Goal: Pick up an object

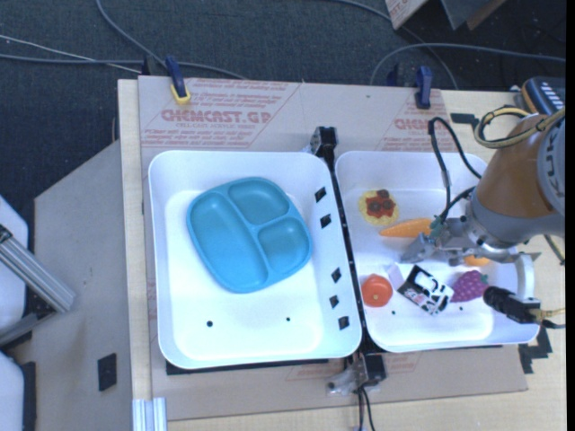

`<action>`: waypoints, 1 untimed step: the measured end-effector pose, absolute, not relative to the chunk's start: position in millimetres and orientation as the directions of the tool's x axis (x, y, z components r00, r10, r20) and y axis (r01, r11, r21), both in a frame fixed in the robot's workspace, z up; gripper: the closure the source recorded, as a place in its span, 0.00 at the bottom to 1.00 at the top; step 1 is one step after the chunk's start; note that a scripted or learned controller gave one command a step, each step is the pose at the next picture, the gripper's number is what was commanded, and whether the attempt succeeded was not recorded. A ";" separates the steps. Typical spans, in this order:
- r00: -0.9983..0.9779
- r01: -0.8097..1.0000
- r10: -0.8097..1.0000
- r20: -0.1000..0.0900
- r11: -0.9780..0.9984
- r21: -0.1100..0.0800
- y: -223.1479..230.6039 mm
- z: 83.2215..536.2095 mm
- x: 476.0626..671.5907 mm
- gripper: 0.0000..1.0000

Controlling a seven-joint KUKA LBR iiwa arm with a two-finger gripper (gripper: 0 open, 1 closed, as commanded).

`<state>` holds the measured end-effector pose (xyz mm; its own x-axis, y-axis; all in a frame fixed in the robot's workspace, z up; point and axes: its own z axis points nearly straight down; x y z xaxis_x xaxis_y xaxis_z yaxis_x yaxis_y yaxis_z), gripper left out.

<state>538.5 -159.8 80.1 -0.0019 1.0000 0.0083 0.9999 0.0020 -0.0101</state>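
In the right bin (449,335) lie several toy foods. A round yellow piece with red topping (379,206) sits near the back. An orange carrot (406,229) lies just in front of it. At the front left rests a red tomato (376,289), and purple grapes (468,285) lie at the front right. My gripper (424,291) is low in the bin between the tomato and the grapes, close to both. Nothing shows as held in it. A small orange piece (476,260) peeks out from beside the wrist.
The left bin (171,268) holds a blue divided plate (249,233). A black divider with clips (334,241) runs between the bins. My arm (517,182) crosses the right bin's right side, trailing cables. Clamps (178,79) sit on the bench's back edge.
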 end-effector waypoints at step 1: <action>-0.001 1.000 1.000 0.005 0.001 -0.009 -162.0 91.2 539.2 1.00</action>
<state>539.2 -162.0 91.2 -0.0008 1.0000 0.0051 1.0000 0.0009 -0.0090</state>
